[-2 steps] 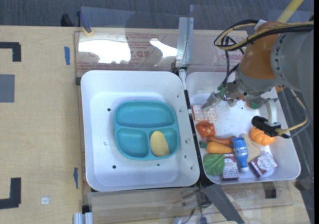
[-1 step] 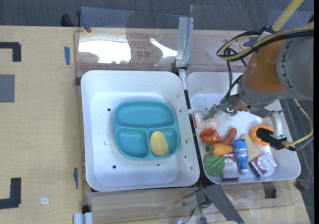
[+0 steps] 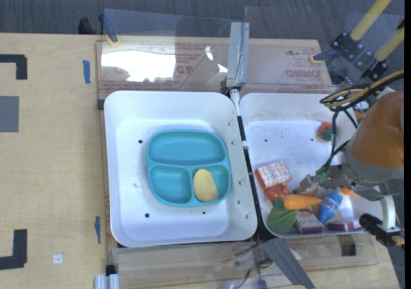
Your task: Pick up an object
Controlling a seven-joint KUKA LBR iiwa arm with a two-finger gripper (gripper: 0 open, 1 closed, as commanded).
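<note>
A pile of small toy items lies along the near side of the right bin (image 3: 282,114): a red-and-white box (image 3: 272,173), an orange carrot (image 3: 300,202), a green leafy piece (image 3: 281,218), a blue bottle (image 3: 331,206) and a purple pack (image 3: 309,223). My gripper (image 3: 313,183) hangs low over this pile, just above the carrot and right of the box. The arm's orange band (image 3: 384,130) rises behind it. A small orange-and-green item (image 3: 326,130) rests apart near the bin's far right wall.
The left bin (image 3: 122,153) holds a teal divided plate (image 3: 186,149) with a yellow, egg-shaped item (image 3: 205,185) in its near right compartment. A clear panel and a metal post (image 3: 237,56) stand behind the bins. Cables (image 3: 350,98) hang by the arm.
</note>
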